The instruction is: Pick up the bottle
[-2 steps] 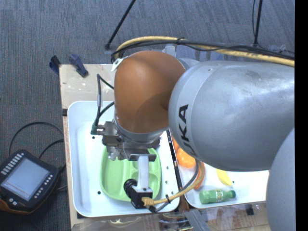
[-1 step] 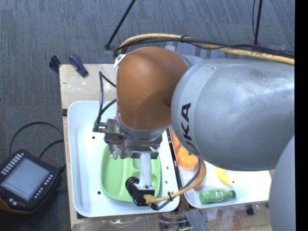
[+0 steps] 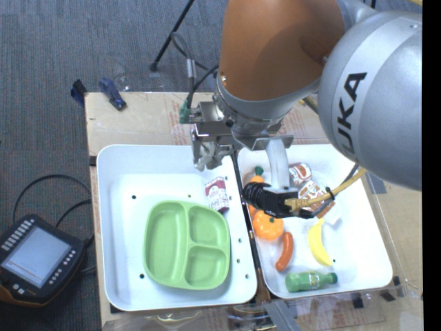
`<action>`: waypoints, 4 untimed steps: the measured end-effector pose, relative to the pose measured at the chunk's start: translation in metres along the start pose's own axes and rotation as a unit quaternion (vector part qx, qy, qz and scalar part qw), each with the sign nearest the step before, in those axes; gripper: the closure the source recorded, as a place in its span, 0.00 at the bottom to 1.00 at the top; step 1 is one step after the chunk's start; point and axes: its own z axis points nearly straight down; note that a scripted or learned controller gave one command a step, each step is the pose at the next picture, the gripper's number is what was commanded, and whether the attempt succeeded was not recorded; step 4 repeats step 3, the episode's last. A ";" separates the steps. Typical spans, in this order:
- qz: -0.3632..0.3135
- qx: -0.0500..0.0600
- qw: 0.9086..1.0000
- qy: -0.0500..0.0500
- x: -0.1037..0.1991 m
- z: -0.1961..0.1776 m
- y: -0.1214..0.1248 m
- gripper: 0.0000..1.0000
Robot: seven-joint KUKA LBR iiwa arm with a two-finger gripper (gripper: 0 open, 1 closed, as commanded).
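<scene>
Bottle location: the green bottle [image 3: 311, 280] lies in the right bin [image 3: 375, 233], in its near corner, close to the front wall.
Bottle long axis: on its side, axis running left to right across the view, nearly parallel to the bin's front wall.
Bottle pointing direction: the right end looks slightly narrower; the cap end cannot be told for certain.
Bottle neighbours: a red sausage-shaped item [image 3: 284, 252] just beyond its left end; a banana [image 3: 318, 243] just beyond its middle; neither is clearly touching it.
Arm pose: the grey arm [image 3: 382, 81] enters from the right, its orange band [image 3: 279, 36] uppermost in the view, the wrist pointing down.
Gripper position: the gripper [image 3: 208, 158] hangs over the far right corner of the left bin [image 3: 114, 178], beside the wall between the bins and well apart from the bottle.
Gripper state: cannot be determined from this view; nothing is seen held.
Below the gripper: a small red-and-white can [image 3: 216, 195] lies next to a green divided plate [image 3: 187, 245].
Writing, arm: large dark letters "UKA" on the grey link.
Writing, bottle: a yellow label band around the middle; text too small to read.
Writing, can: print present, not legible.
</scene>
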 end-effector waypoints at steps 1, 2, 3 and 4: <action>-0.027 0.001 1.000 0.000 -0.017 0.045 -0.010 1.00; -0.052 0.001 0.999 0.000 0.034 0.037 -0.052 1.00; -0.006 0.000 1.000 -0.001 0.051 0.040 -0.050 1.00; -0.006 0.000 1.000 -0.001 0.051 0.040 -0.050 1.00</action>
